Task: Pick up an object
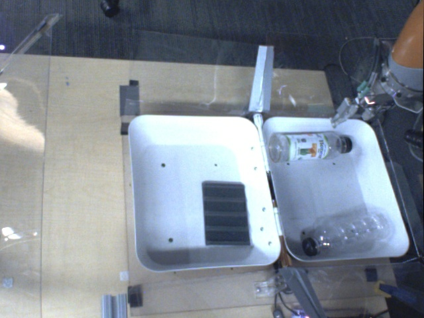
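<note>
A black ribbed rectangular block (225, 212) lies flat in the left bin (152, 177). In the right bin (377, 177), a clear bottle with a green and orange label (308, 146) lies on its side near the far wall. A second clear bottle with a black cap (344, 232) lies along the near wall. My gripper (346, 111) hangs over the far rim of the right bin, just above and right of the labelled bottle and apart from it. The orange-banded wrist (407, 52) sits at the upper right.
A metal bar (260, 85) stands at the back between the two bins. Cables (361, 58) loop near the wrist. A clear panel (26, 151) covers the bench's left side. Small black brackets (130, 98) sit beside the left bin.
</note>
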Tool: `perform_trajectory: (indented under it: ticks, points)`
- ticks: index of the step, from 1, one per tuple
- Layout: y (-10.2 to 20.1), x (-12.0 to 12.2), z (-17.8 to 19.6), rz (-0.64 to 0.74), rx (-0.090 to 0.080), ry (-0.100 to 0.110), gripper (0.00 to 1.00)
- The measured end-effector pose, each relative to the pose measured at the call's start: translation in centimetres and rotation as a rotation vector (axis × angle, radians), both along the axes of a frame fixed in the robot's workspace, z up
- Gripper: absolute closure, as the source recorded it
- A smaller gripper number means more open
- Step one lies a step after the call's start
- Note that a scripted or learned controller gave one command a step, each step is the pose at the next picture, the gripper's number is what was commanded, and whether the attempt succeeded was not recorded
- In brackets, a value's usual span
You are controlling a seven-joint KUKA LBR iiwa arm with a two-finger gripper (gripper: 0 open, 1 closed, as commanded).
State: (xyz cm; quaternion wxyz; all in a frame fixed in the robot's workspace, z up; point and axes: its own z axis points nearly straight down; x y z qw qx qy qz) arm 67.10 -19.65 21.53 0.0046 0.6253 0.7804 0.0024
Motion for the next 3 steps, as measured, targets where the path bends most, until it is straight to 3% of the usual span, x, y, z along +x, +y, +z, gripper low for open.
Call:
perform_trajectory:
  ticks: [1, 2, 3]
  points:
    - [0.2, 0.2, 1.3, 0.007, -0.002, -0.008, 1.0]
    - [0.2, 0.2, 1.3, 0.007, -0.002, -0.008, 0.0]
    - [6.0, 0.6, -7.2, 0.151, -0.009, -0.022, 0.0]
